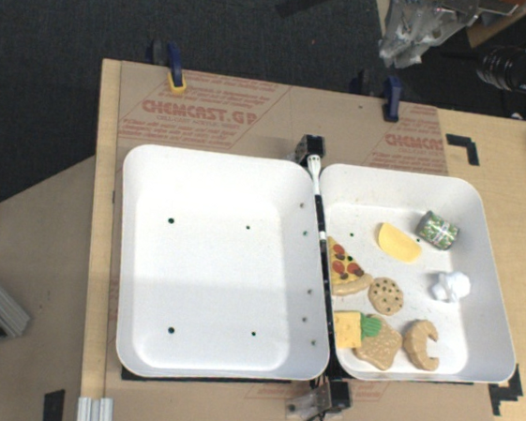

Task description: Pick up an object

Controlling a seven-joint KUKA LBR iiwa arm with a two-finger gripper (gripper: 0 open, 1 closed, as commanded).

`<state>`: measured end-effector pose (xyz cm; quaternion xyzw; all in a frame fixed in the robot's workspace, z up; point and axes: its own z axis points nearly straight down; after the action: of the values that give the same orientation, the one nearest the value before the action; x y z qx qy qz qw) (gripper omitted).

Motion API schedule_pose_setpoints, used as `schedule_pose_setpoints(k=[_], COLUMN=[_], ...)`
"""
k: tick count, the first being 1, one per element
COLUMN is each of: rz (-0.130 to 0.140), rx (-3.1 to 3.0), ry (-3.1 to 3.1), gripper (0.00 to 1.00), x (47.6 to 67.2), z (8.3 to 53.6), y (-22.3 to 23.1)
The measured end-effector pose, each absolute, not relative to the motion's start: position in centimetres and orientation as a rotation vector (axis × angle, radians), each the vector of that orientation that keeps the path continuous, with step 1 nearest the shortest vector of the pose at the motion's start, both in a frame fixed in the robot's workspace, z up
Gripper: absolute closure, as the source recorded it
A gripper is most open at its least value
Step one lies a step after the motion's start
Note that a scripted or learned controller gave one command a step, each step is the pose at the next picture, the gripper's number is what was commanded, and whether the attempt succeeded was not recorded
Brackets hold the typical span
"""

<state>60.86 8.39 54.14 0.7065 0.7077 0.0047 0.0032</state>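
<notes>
Currently, the scene is reading as follows.

Gripper: the translucent two-finger gripper is hanging high beyond the far edge of the bench, above the blue clamp; whether it is parted or closed cannot be told from this view, and nothing is showing in it.

Carrier: the shallow white right bin is holding every object; the shallow white left bin is lying beside it.

Nearest candidate: the small green-and-white crumpled can is sitting toward the right bin's far right corner, lying closest to the gripper.

Next candidate: the flat yellow half-round slice is resting just beside the can, toward the bin's middle, its long axis running slantwise from far left to near right.

Other pieces: the pizza slice toy, the round tan cookie and the white crumpled wad are lying nearer the bin's centre and near edge.

Key relation: judging from this, the objects are all lying toward the near side and well below the gripper, so the move is calling for travel inward over the far rim, then a descent.
</notes>
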Motion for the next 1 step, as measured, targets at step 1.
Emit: schedule_pose_setpoints(k=[1], rz=[0.002], rx=[2.219], ry=[2.221], gripper=[0.0], x=[61.07], z=[53.54], y=[8.42])
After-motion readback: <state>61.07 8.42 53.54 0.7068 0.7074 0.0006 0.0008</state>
